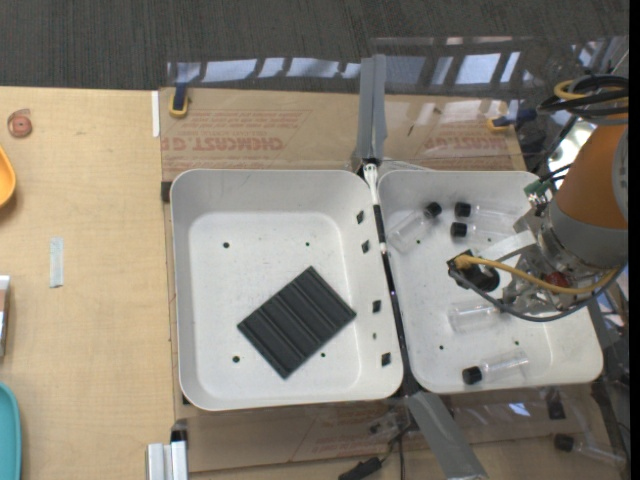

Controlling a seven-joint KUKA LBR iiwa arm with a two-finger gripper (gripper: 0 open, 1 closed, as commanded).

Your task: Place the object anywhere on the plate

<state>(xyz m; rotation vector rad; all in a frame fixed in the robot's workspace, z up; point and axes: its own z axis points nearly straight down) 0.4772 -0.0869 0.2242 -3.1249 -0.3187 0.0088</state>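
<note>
A dark ribbed rectangular plate [297,321] lies at an angle on the floor of the left bin [200,268]. Several clear vials with black caps lie in the right bin [420,358]: one near the front edge [495,370], one clear tube [470,318] in the middle, and others at the back [432,211] [461,230]. My gripper [515,293] hangs low over the middle right of the right bin, just right of the clear tube. The wrist and cables hide what is under it.
The two bins meet at a raised rim [382,258] with small black clips. Cardboard [270,138] lies behind the bins. A wooden bench top [80,268] stretches to the left, with a small grey strip [56,263] on it.
</note>
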